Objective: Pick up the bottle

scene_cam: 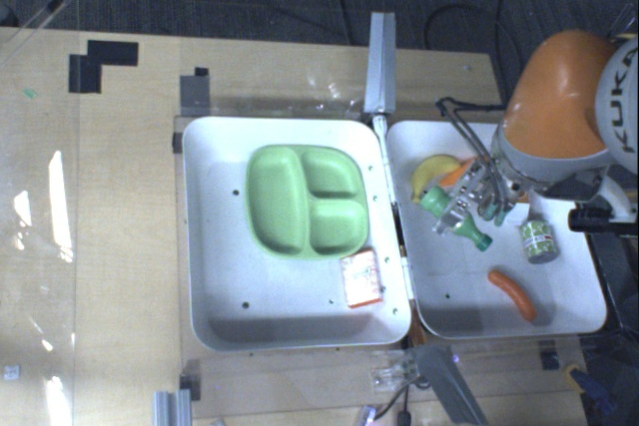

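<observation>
Hovered over the right bin [589, 314], claw [469, 205] low above the green bottle [454, 217], seemingly lined up for a grab (spread or pressed together: cannot tell). Lay on its side, that bottle, near the bin's middle, just below a yellow fruit [434, 173]. Counted in that bin: one bottle, one fruit, one small can [539, 240], one sausage [512, 294]. Beyond its left wall: one green tray [305, 200], one small carton [361, 279].

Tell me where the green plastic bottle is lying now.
The green plastic bottle lies in the right white bin, near its upper left part, just below the yellow banana-like object, with the gripper directly over it.
</observation>
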Controlling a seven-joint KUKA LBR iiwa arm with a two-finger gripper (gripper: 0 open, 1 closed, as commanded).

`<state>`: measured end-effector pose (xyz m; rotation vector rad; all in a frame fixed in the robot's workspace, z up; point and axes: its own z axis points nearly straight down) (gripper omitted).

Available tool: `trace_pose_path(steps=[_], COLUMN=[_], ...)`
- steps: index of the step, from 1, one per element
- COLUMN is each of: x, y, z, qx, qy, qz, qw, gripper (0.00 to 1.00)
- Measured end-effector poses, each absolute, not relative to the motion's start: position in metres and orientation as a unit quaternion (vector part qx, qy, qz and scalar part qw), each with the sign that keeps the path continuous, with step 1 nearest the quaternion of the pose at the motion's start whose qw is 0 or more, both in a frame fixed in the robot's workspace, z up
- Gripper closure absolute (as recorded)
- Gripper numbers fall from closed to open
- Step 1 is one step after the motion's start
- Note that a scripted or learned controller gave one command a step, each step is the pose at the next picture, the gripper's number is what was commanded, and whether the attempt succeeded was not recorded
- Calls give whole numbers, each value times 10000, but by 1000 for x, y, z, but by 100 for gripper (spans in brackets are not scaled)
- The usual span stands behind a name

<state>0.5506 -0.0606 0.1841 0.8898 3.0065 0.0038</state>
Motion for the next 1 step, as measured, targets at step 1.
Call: trace_pose_path(steps=[1], x=[490], y=[-39], z=[250], qx=[2005], qy=[9797], qz=[7], qw=[28], gripper=[100])
